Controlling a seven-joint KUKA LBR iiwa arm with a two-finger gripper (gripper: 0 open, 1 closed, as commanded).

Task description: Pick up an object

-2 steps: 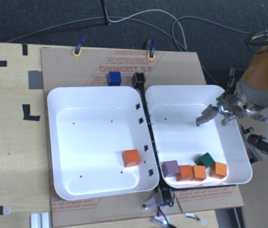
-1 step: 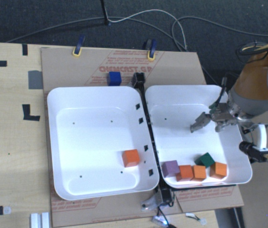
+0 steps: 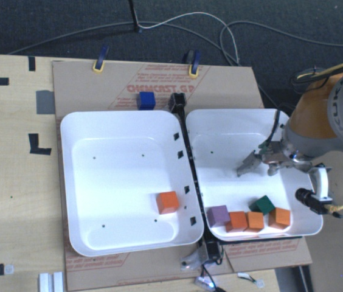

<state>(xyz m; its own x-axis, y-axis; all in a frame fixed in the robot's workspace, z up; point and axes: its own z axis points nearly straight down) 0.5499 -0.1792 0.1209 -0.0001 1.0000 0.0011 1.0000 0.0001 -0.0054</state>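
Observation:
Along the front wall of the right bin (image 3: 232, 119) lie a purple cube (image 3: 218, 215), two small orange cubes (image 3: 238, 221) (image 3: 255, 221), a dark green cube (image 3: 261, 205) and a further orange cube (image 3: 280, 218). One orange cube (image 3: 168, 202) sits alone in the left bin (image 3: 98, 132), towards its front right. My gripper (image 3: 258, 169) hangs over the middle of the right bin, a little behind the row of cubes. It is open, fingers spread apart, with nothing between them.
A blue cube (image 3: 146, 100) rests on the cardboard behind the left bin. Black clips (image 3: 177, 102) run along the divide between the bins. The arm's grey and orange body (image 3: 317, 117) covers the right bin's far right corner. Cables lie on the dark floor behind.

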